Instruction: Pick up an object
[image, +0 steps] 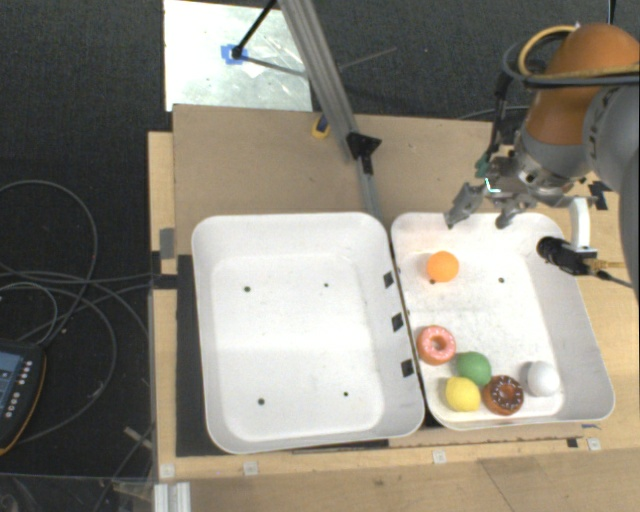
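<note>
The gripper (483, 207) hangs spread and empty over the far edge of the right bin (590, 372). The nearest object, an orange ball (442, 266), lies alone just beyond it toward the bin's middle. A clean pick probably means centring the fingers over the ball and descending straight, clear of the cluster at the near edge.

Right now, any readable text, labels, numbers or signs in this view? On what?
None that can be read.
The handheld pendant at the left edge has a lit screen, too small and blurred to read.
The items in the right bin, namely the orange ball, pink donut and chocolate donut, bear no lettering.
</note>
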